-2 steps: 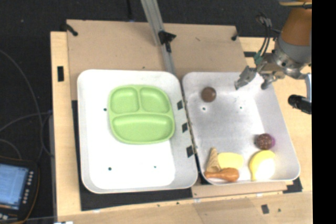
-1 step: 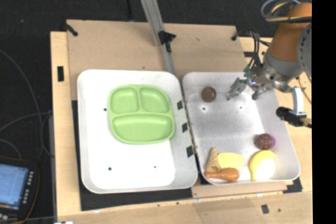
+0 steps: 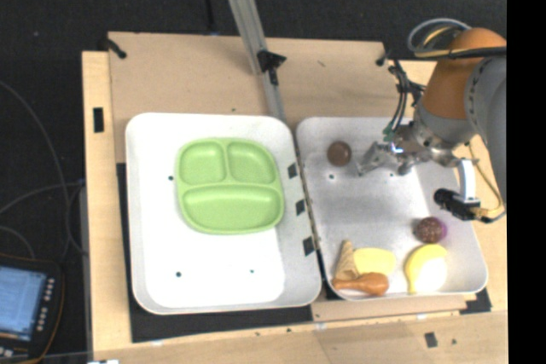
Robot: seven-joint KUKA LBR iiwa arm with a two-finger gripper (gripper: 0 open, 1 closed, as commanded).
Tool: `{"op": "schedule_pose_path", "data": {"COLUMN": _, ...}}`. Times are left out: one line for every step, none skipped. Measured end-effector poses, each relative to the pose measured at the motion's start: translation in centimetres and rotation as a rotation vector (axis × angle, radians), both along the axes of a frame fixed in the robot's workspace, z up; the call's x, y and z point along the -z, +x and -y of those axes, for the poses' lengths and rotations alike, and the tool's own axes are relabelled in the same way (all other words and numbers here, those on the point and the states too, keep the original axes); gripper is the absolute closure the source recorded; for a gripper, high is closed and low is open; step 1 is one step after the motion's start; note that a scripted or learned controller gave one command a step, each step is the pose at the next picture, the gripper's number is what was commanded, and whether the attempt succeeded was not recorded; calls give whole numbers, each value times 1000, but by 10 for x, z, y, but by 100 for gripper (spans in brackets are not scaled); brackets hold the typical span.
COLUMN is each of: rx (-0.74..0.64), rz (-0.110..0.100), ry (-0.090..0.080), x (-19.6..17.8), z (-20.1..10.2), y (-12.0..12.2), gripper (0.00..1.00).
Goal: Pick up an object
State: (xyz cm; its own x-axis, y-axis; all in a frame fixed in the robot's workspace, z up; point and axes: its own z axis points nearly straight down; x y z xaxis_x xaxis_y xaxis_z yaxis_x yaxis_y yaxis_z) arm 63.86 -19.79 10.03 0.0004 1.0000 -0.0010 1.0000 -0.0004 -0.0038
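- Camera view, fixed above the tabletop (image 3: 196,68), gives us two white bins side by side: the left bin (image 3: 153,268) carries a green divided plate (image 3: 229,186), and the right bin (image 3: 375,209) carries the loose things we could pick.
- We see the tool (image 3: 388,159) hanging over the upper part of the right bin, and we cannot tell from this slant whether it is wide or narrow; nothing shows inside it.
- Nearest to it is a small brown ball (image 3: 339,153), just to its left and apart from it, lying alone on bare bin floor. We take it as the likeliest thing to lift.
- We judge the ball light and fairly stiff, but round, so it may roll away if touched off-centre; we would close across its widest part, straight from above.
- A dark purple ball (image 3: 431,228) sits lower right, near a yellow-white round piece (image 3: 426,268) against the bin's lower wall; that wall leaves little room on that side.
- A pale yellow block (image 3: 375,261), a tan cone-shaped piece (image 3: 345,258) and an orange piece (image 3: 367,285) lie touching one another in the lower corner. We expect them to be light toy food, crowded enough that a grasp there could catch two at once.
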Motion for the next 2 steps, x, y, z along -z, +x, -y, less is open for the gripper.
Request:
{"op": "schedule_pose_path", "data": {"rx": 1, "rz": 8, "ry": -2, "x": -16, "z": 1, "y": 2, "gripper": 100}}
{"op": "schedule_pose_path", "data": {"rx": 1, "rz": 10, "ry": -1, "x": -60, "z": 2, "y": 2, "gripper": 100}}
